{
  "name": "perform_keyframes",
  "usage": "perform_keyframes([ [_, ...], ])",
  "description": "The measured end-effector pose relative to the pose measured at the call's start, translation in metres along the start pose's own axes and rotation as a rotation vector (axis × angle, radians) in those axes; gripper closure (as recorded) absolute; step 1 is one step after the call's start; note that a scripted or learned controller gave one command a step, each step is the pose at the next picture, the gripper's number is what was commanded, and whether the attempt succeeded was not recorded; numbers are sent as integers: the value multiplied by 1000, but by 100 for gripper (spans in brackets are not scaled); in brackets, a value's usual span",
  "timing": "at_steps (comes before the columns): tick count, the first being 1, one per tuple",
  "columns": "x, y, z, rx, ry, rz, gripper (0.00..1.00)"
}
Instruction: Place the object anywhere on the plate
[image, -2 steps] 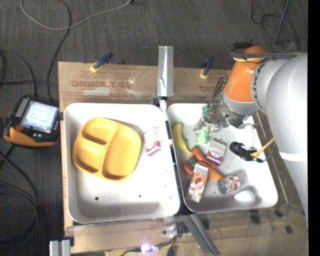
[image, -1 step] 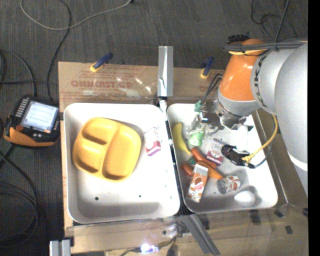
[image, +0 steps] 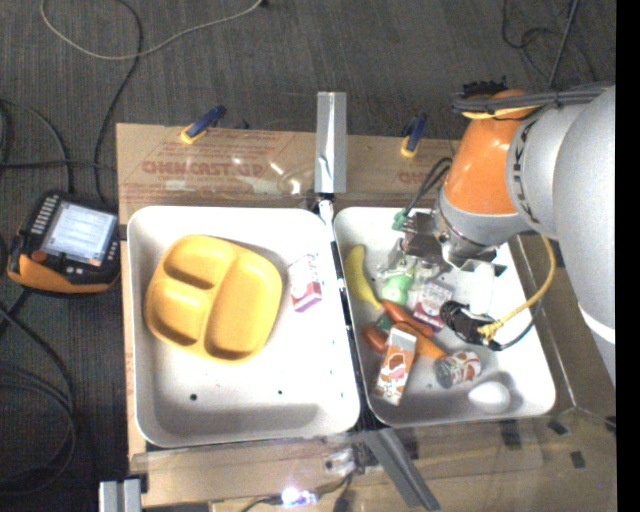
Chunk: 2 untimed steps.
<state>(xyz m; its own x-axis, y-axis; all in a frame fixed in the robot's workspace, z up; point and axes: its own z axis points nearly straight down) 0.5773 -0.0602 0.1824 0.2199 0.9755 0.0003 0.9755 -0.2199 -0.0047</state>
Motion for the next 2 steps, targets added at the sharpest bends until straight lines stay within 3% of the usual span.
perform_keyframes([
  [1,21,53,-40,-2,-2,-87,100],
  [2,70,17,-50,0,-2,-7,100],
])
